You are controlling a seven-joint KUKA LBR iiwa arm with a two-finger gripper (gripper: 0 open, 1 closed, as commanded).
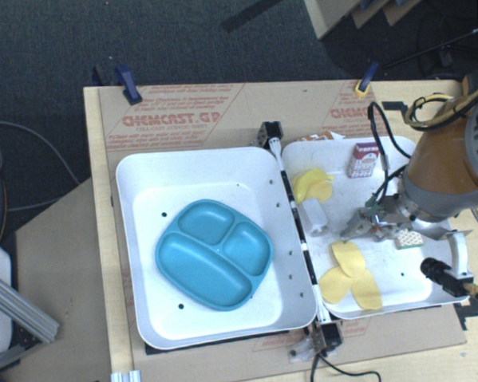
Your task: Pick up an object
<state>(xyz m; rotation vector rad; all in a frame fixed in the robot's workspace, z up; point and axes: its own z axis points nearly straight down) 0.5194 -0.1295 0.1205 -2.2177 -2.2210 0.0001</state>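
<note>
The right bin (404, 297) holds several small objects. A yellow floppy piece (312, 185) lies near its left wall, and two more yellow pieces (350, 275) lie at the front. A small red and white box (364, 160) stands at the back. A small white item (315, 218) lies beside the left wall. My gripper (367, 222) is low over the middle of this bin, between the yellow pieces, pointing left. I see nothing clearly held in it. A white patterned piece (407, 238) lies just under the wrist.
The left bin (149, 311) holds a blue divided plate (214, 253). The grey arm with its orange band (445, 163) covers the right bin's right side. Cables (388, 138) hang over the bin's back. A black part (440, 273) juts out near the front right corner.
</note>
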